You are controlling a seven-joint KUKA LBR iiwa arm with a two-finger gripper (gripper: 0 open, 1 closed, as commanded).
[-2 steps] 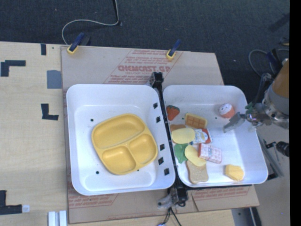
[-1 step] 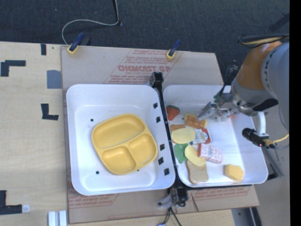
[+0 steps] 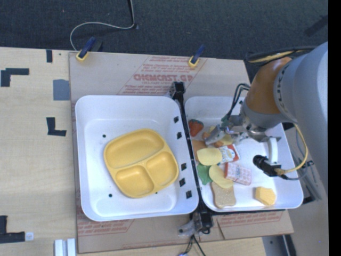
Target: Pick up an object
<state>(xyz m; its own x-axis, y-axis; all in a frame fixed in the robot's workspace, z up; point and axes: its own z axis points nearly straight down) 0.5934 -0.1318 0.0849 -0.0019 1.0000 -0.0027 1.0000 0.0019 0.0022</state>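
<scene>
Hand is low in the right bin, down among the toy food, can't tell its state. Closest stuff: lemon and packet just below it. Looks like the reaching step; next it needs a clean pinch, then lift.

Looks like robotics lab, not kitchen. Grey KUKA arm reaches in from frame right over two white bins on cardboard sheet, clamped at top with clips. Cable trails across dark carpet, upper left. Black tape marks on wooden benchtop, left edge.
</scene>
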